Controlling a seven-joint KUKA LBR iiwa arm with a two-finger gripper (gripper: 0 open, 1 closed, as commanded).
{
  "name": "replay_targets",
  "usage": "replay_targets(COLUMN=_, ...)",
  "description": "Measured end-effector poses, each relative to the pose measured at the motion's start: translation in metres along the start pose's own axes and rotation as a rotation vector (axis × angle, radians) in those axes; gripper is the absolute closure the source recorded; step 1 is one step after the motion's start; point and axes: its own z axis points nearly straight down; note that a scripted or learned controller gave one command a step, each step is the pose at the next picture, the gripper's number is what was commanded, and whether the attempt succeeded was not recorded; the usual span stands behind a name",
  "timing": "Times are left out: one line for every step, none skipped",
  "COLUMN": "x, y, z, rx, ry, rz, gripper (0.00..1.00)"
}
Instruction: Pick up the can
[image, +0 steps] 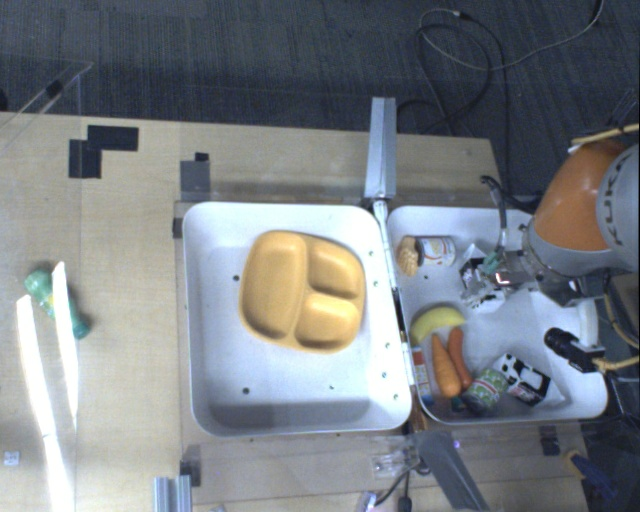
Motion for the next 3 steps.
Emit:
replay_targets(x=0.057, y=-0.015, z=-0.134, rx=0.011, ry=0.002, rz=0.083, gripper=1.0)
replay_targets(x=0.042, y=0.014, z=-0.171, rx=0.014, ry=0.001, rz=0.188, gripper=1.0)
replay_targets(x=0.047, y=0.009, z=-0.255, rx=0.012, ry=0.0, rz=0.23, gripper=1.0)
